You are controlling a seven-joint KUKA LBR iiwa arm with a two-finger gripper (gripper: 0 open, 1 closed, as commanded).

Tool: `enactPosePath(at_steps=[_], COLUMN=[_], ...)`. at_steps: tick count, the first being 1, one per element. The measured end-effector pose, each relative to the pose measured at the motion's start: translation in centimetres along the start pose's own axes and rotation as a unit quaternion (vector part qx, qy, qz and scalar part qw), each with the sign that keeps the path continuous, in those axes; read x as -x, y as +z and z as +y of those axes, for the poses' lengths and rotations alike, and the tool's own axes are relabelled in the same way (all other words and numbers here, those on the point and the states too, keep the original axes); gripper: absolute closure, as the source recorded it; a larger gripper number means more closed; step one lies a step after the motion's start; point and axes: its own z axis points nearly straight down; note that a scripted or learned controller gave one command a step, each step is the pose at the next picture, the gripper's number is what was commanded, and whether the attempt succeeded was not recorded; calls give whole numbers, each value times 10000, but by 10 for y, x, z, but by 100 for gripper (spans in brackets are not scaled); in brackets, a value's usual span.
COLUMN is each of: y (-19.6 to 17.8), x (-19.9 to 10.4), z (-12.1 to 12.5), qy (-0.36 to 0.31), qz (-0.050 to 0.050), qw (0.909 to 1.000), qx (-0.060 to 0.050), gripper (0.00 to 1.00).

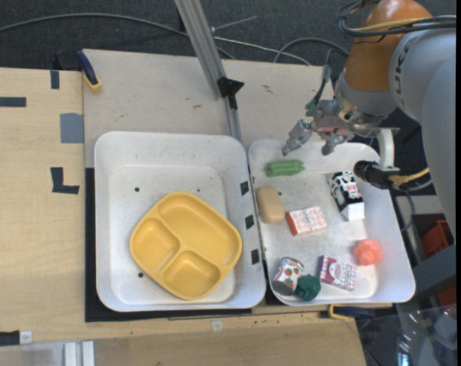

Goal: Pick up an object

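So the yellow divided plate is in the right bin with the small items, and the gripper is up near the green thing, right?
Not quite. The camera view shows the yellow divided plate lying in the left bin, apart from the small items, which are in the right bin. The rest holds: the gripper is up near the green thing.

Quick count: two white bins, left bin (108, 204) and right bin (391, 280). One yellow divided plate (186, 244) in the left. In the right, eight things: one green pickle-looking piece (285, 168), one tan bread roll (270, 204), three small cartons (307, 220) (337, 272) (346, 193), one round cup (288, 274), one dark green lump (308, 287), one orange-pink blob (368, 252).
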Motion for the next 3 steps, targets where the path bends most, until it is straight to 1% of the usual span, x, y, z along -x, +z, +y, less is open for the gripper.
enactPosePath(at_steps=[1,2,3], y=[0,65,119], x=[0,1,0], z=[0,-5,-7], qy=[-2,5,5], qz=[-1,-5,-6], qw=[10000,10000,10000], qx=[0,-36,-33], gripper=[0,0,0])
